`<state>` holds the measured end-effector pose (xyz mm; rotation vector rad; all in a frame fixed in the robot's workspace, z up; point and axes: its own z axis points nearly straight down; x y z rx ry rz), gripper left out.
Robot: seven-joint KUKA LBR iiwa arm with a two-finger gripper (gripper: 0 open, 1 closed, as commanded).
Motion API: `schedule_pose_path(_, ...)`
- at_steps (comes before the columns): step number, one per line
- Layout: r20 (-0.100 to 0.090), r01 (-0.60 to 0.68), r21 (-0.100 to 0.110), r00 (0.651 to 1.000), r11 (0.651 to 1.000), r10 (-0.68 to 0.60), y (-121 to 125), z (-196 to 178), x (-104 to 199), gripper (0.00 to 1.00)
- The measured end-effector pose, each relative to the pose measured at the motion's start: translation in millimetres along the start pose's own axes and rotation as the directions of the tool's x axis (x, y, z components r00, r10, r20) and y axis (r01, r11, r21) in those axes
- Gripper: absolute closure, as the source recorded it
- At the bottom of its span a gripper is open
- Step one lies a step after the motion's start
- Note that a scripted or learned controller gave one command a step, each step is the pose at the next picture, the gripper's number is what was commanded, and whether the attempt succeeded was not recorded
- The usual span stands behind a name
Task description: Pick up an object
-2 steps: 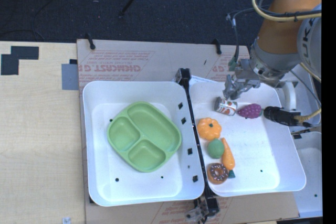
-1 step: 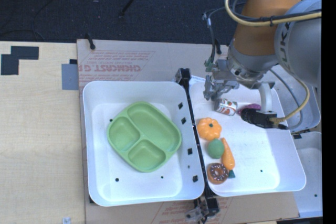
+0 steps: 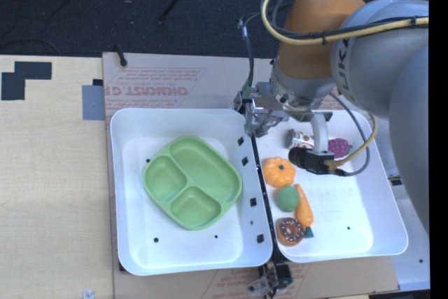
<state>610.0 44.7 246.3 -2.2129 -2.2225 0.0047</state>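
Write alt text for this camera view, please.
A grey and orange robot arm reaches over the right bin, which holds toy foods: pumpkin, carrot, donut. The left bin holds a green divided plate.

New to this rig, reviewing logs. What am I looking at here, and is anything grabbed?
One fixed camera looks down at a slant on a bench with two shallow white bins. The grey arm with an orange band enters from the right; its gripper hangs over the divide between the bins. The left bin holds a green divided plate. The right bin holds toy food: pumpkin, green ball, carrot, donut, purple piece. Nothing visibly sits between the fingers.
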Motion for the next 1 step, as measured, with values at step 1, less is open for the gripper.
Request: schedule_pose_path(1, 0.0, 0.001, -0.001, 1.0, 1.0, -0.001, -9.1, -0.6, 60.6, 1.0)
